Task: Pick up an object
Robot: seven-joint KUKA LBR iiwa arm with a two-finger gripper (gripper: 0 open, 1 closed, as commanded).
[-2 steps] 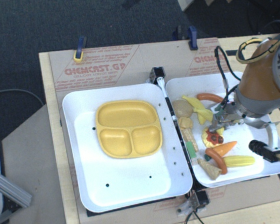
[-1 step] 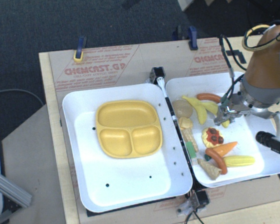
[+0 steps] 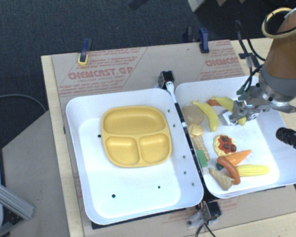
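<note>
The right bin point(image 3: 289, 171) holds several toy foods: a yellow banana point(image 3: 208, 114), a tan potato-like piece point(image 3: 193, 115), a small pizza round point(image 3: 225, 144), an orange carrot point(image 3: 236, 159), a corn cob point(image 3: 253, 170), a sausage point(image 3: 228, 173) and a bread slice point(image 3: 220, 180). My gripper point(image 3: 239, 116) hangs low over the upper middle of this bin, just right of the banana, by a yellow piece point(image 3: 223, 101). Its tips sit close to the bin floor, and I see no object between them.
The left bin point(image 3: 92, 190) carries a yellow three-compartment plate point(image 3: 136, 135). A black divider rail point(image 3: 184, 132) runs between the bins. The arm's orange band point(image 3: 286, 46) and grey wrist fill the upper right. Cables hang behind the arm, and clamps stand at the board's back edge.
</note>
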